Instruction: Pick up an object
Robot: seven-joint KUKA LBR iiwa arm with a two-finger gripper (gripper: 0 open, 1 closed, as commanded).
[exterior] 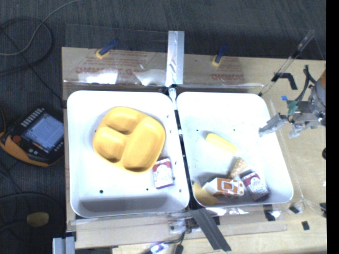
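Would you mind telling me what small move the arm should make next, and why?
Probably swing the claw left and down over the yellow banana. It sits at the right bin's right rim, holding nothing, and the banana lies alone, apart from the packets crowded at the front.

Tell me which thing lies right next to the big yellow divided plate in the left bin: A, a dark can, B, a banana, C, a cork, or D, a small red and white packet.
D: the small red and white packet lies at the lower right edge of the yellow divided plate in the left bin.
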